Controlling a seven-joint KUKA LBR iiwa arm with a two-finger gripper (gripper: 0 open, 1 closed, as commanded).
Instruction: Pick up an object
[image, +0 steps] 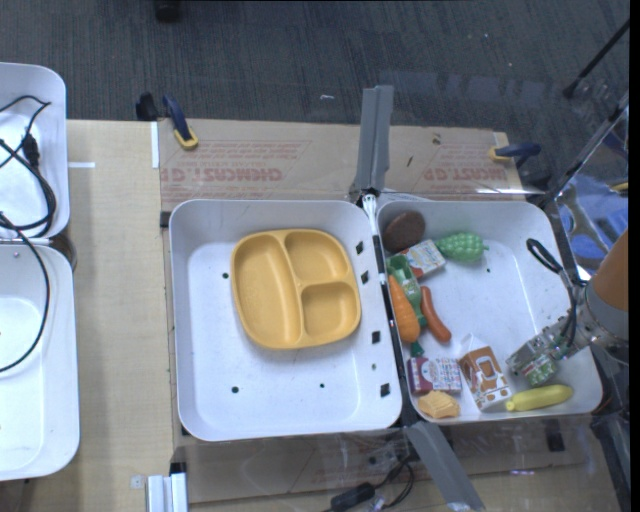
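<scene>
Gripper (535, 358) sits low in the right bin (520, 232), near its right wall, just above the yellow banana (538, 398). Can't tell how the claw stands or whether it has hold of anything. Other items in that bin: orange carrot (404, 310), red sausage (436, 313), green bumpy toy (461, 245), brown ball (404, 229), small cartons (483, 377). Left bin (200, 330) holds a yellow divided plate (296, 287).
</scene>
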